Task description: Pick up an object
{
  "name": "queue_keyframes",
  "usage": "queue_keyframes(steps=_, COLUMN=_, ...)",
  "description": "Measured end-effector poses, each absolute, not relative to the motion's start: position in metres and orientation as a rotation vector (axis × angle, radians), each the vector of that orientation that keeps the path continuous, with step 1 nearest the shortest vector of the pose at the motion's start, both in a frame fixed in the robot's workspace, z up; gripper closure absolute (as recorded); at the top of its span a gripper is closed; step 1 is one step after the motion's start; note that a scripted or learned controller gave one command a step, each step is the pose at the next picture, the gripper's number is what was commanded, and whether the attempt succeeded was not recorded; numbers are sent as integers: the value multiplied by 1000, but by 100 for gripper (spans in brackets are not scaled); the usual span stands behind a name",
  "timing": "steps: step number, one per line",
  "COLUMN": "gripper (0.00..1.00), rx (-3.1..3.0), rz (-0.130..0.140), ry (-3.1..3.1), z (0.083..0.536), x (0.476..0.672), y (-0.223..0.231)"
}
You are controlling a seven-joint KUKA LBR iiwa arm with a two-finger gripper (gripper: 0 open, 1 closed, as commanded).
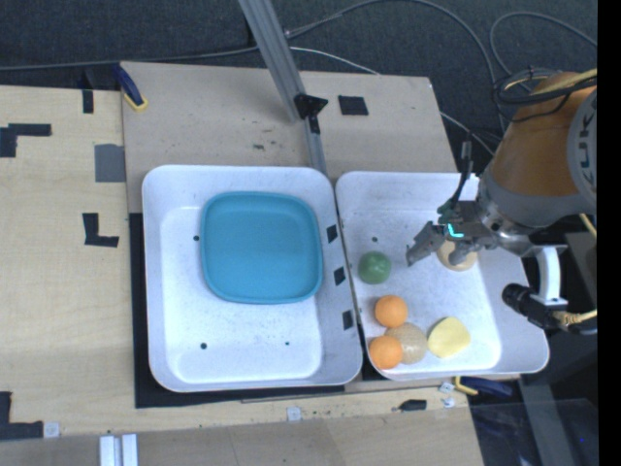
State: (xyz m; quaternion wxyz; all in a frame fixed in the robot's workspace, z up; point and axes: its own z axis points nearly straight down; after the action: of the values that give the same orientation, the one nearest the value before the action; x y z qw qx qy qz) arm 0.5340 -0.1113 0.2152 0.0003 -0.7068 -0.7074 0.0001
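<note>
Fruit lies in our right bin (485, 187): a tan piece (458, 255) at its three o'clock beneath our gripper (441, 246). We cannot tell whether anything is held; the lift looks undone.

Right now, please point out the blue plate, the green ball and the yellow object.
blue plate (260, 246): camera view, on its flat centre.
green ball (375, 267): camera view, on the middle of its top.
yellow object (448, 338): camera view, on the middle of its upper face.
</note>
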Motion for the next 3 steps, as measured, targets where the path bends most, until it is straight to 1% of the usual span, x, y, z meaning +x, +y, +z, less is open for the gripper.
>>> queue_keyframes(steps=1, gripper=0, rx=-2220, rz=0, ry=-2222, z=215, x=534, y=-111)
queue_keyframes(steps=2, gripper=0, rx=-2219, rz=5, ry=-2218, z=158, x=525, y=-115)
queue_keyframes(steps=3, gripper=0, rx=-2219, rz=5, ry=-2219, z=111, x=528, y=-121)
